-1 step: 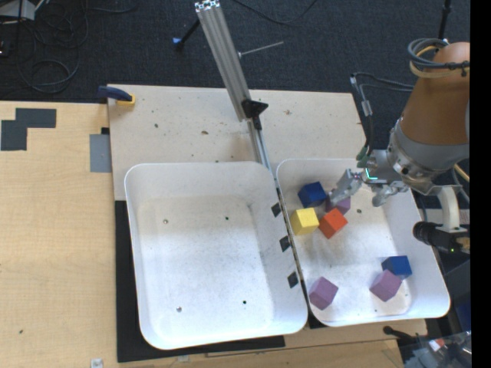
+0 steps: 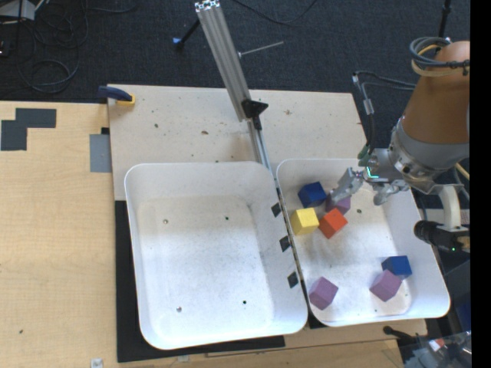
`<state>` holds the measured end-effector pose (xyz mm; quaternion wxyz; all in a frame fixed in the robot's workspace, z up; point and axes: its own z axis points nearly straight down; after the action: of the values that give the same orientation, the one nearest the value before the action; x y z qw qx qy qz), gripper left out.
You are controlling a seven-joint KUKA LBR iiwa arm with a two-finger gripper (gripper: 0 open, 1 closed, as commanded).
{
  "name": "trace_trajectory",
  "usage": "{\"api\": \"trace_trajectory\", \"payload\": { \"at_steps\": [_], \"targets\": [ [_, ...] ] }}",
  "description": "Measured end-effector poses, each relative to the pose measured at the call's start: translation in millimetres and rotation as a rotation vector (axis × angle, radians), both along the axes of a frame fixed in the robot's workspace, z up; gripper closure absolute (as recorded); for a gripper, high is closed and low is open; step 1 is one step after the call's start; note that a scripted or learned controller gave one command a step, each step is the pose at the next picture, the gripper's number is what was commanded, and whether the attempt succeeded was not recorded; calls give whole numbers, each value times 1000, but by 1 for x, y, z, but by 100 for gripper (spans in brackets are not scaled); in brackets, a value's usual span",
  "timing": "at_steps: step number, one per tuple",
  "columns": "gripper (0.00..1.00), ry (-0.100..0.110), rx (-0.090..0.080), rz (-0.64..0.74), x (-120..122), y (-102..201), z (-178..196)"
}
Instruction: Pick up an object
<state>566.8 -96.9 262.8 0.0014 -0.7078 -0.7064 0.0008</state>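
**Gripper low over the block cluster in the right bin**

The task names no single object; the candidates all lie in the right bin [image 2: 430, 301]. Closest to the tool is a small purple block [image 2: 341, 202], partly hidden under the gripper [image 2: 357, 188], which sits low over the bin's upper middle. Whether that block is between the jaws or merely beside them cannot be told, and how wide the tool stands cannot be told either.

Touching that purple block at its 7 o'clock is an orange block [image 2: 333, 223]. At 9 o'clock from the orange one, just beside it, lies a yellow block [image 2: 305, 219], and at 12 o'clock from the yellow one sits a blue block [image 2: 311, 194]. These four form a tight cluster.

Well apart, toward 5 o'clock from the cluster, a second blue block [image 2: 397, 265] rests near the bin's right wall, with a purple block [image 2: 385, 285] touching it at 7 o'clock. Another purple block [image 2: 323, 292] lies near the bin's lower left corner.

The arm [image 2: 433, 121] comes in from 3 o'clock, its orange band above the grey wrist. At 9 o'clock of the right bin, the left bin [image 2: 138, 205] sits alongside. A slanted aluminium rail [image 2: 226, 52] rises from between the bins toward 11 o'clock.
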Motion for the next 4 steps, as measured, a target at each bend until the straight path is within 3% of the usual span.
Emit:
{"api": "trace_trajectory", "payload": {
  "at_steps": [2,3,4],
  "targets": [
    [0,6,0,-1,4,-2,-116],
    [0,-21,-3,2,10,-3,-142],
    [100,-13,2,-8,8,-3,-136]
  ]
}}
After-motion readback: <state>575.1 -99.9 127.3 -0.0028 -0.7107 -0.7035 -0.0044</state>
